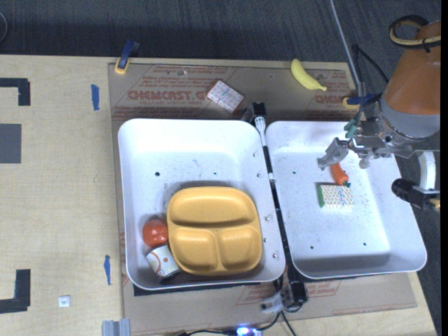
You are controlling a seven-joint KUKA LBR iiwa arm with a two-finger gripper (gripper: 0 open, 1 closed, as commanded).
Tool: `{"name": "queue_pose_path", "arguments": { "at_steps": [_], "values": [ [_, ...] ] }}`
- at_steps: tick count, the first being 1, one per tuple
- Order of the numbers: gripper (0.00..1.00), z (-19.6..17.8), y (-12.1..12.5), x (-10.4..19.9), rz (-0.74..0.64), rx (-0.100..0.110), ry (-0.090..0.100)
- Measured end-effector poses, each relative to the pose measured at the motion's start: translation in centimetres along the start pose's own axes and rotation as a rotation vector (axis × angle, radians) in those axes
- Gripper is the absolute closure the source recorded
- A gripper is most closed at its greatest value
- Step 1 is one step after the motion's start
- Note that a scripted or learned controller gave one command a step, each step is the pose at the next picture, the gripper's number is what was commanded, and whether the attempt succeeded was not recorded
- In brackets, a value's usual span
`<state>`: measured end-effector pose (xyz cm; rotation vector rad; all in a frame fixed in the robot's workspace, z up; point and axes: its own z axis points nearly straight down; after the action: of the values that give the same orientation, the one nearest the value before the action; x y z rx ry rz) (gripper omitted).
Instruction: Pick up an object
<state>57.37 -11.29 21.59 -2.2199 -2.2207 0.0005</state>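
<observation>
Hovering at right of frame over the right bin (392,257), the gripper (344,154) hangs near an orange object (339,174); grip unclear, nothing visibly lifted.

In the right bin (392,250), the gripper (343,154) hangs over a small orange object (339,174), just above a white-and-green packet (335,196). The left bin (140,142) holds a yellow divided tray (213,228), with a red ball (155,232) and a small can (162,260) at its lower left.
</observation>
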Motion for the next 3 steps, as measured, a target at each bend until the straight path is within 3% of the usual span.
{"name": "queue_pose_path", "arguments": {
  "at_steps": [1,2,3],
  "values": [
    [0.0,10.9,-2.3,0.7,0.001,-0.001,-0.001],
    [0.0,12.6,-4.6,0.6,0.001,-0.019,-0.008],
    [1.0,11.5,-4.5,0.6,0.003,-0.024,-0.008]
  ]
}}
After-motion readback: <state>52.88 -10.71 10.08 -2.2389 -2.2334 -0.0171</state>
